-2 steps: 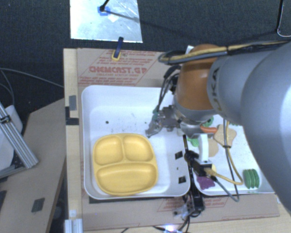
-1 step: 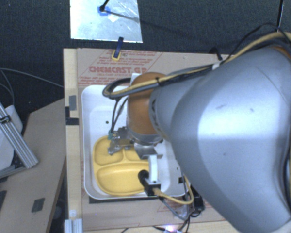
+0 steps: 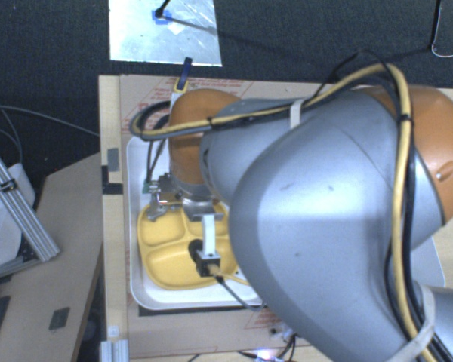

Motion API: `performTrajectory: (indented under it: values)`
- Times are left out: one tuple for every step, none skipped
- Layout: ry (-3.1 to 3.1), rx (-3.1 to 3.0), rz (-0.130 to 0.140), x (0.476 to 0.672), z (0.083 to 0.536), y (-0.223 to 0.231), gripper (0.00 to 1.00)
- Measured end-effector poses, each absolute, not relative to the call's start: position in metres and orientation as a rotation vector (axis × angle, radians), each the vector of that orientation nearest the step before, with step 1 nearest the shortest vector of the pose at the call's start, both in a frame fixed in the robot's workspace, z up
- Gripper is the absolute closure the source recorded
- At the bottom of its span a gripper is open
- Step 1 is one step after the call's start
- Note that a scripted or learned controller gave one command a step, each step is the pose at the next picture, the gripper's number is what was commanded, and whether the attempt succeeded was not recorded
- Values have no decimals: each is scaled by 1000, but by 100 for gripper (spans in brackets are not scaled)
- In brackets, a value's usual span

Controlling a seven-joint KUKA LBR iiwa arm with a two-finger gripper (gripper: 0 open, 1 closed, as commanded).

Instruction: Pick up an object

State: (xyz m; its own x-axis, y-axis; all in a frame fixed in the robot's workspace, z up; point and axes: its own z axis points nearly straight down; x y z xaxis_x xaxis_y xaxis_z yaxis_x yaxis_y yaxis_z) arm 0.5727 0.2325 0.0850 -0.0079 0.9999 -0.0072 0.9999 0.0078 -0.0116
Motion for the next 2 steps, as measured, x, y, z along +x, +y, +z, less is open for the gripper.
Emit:
performTrajectory:
  values:
    - [-2224, -2214, 23, 589, 85, 230, 0]
    - [-2226, -2214, 23, 597, 85, 229, 0]
